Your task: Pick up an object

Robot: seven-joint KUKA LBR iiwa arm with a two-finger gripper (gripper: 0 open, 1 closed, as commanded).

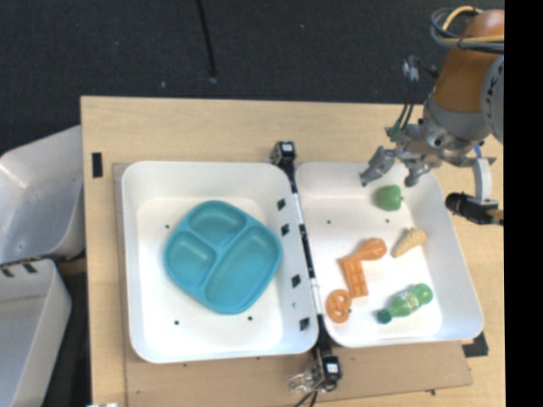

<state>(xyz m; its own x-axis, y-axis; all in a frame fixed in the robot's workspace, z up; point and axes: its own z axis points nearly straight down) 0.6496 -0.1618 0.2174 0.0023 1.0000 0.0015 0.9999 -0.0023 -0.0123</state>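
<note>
Down at the bottom of the right white bin lies a small green plastic bottle on its side, with its cap toward the left. Just to its left sits an orange pretzel-shaped toy, and right above that lies a flat orange angled block, touching the pretzel or very close to it. A pale tan cone-shaped toy rests a bit to the right of the block, apart from it. Higher up, near the back wall of this bin, sits a round green ball-like toy. The grey two-finger gripper hangs just above the green ball, and its fingers are spread wide, one on each side, with nothing between them. The grey arm with its orange band comes in from the top right. In the left white bin lies a blue plastic tray with three sections, sitting in the middle
</note>
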